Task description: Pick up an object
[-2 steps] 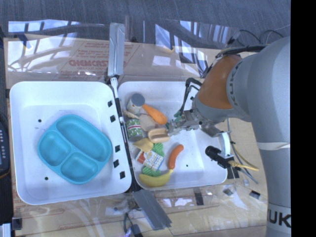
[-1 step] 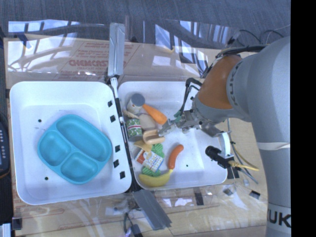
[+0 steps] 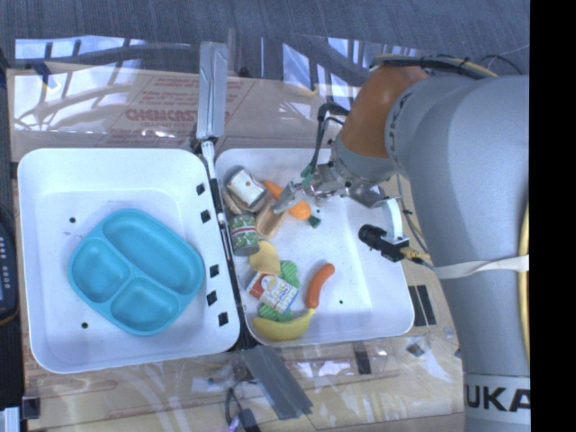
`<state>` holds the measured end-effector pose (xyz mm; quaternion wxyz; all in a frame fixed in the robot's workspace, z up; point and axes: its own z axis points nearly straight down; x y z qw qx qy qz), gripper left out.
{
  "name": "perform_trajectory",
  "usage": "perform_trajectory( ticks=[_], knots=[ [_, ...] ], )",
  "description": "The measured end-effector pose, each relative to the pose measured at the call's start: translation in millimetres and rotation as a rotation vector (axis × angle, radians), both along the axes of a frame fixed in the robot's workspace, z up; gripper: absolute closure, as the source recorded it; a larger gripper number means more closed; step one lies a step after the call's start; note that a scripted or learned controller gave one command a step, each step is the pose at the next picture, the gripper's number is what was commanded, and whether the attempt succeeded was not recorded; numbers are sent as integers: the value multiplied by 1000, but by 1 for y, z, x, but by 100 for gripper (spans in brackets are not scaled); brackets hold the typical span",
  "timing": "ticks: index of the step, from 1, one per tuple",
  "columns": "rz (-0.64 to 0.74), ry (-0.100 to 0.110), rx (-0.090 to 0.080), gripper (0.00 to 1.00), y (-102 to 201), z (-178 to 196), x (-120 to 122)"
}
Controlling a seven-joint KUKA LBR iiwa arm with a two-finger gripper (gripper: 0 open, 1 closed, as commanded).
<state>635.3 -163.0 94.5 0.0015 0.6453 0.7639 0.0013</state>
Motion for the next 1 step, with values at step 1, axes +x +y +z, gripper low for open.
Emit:
perform_trajectory(
  ticks=[1],
  knots=[
    [7,-2,1,100,2,12,1]
  ],
)
